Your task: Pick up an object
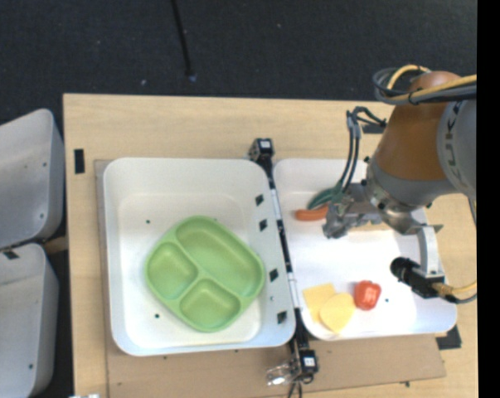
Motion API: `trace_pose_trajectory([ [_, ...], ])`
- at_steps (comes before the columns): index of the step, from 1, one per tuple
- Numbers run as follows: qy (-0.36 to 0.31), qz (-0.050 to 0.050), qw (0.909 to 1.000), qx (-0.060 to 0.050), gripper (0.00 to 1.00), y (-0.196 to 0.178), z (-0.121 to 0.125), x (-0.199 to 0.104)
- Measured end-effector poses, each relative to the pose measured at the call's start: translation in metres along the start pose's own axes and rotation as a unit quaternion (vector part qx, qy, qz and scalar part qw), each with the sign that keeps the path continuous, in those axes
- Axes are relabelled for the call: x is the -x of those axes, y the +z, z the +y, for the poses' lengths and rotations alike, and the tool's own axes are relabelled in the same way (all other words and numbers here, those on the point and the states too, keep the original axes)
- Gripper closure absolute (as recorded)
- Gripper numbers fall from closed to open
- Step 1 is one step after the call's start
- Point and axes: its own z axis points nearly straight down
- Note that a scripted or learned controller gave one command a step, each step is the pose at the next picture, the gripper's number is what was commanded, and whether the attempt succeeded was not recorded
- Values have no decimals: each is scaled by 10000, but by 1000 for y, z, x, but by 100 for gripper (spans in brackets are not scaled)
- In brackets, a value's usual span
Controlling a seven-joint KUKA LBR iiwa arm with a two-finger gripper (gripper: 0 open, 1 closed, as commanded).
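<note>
One carrot [310, 215] just beside gripper [339, 222]

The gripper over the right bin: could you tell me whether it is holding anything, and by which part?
It cannot be told. The gripper sits low beside the orange carrot, but the view does not show the carrot between its fingertips.

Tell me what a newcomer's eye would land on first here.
First the green divided plate, lying in the left bin. Next the grey and orange arm reaching over the right bin, its pincer beside an orange carrot-like piece. Near that bin's front edge lie two yellow pieces and a red one.
</note>
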Motion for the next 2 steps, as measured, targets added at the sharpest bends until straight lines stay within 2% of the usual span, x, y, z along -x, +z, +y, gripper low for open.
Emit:
trace_pose_trajectory([
  [1,-3,3,10000,6,100,-11,24,-55],
  [2,-1,6,10000,0,100,-16,33,-98],
])
